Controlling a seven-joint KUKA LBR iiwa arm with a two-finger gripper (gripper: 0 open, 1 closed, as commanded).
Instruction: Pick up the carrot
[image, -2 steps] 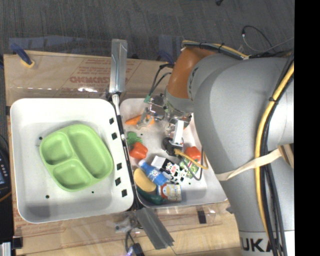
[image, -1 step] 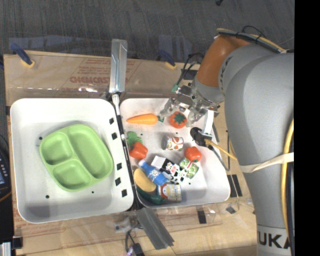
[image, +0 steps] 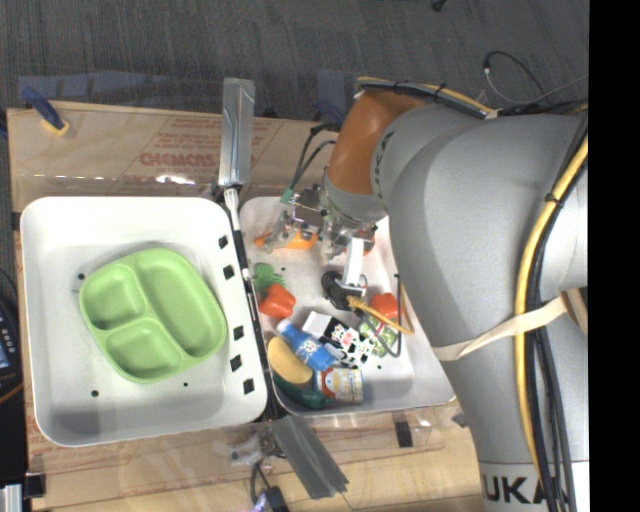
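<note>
My gripper (image: 300, 222) is down at the far end of the right bin (image: 425, 375), arm reaching in from the right. Jaw state: cannot tell, the wrist hardware crowds it. An orange piece (image: 278, 238) sits right at the fingertips; too small to say what it is or whether it is held. The carrot (image: 277, 299), orange with a green top, lies against the bin's left wall, near but apart from me. Nearer end: a blue packet (image: 308, 347), yellow item (image: 289, 362), can (image: 345, 384). Left bin (image: 60, 400) holds 1 green 3-compartment plate (image: 152, 314).
</note>
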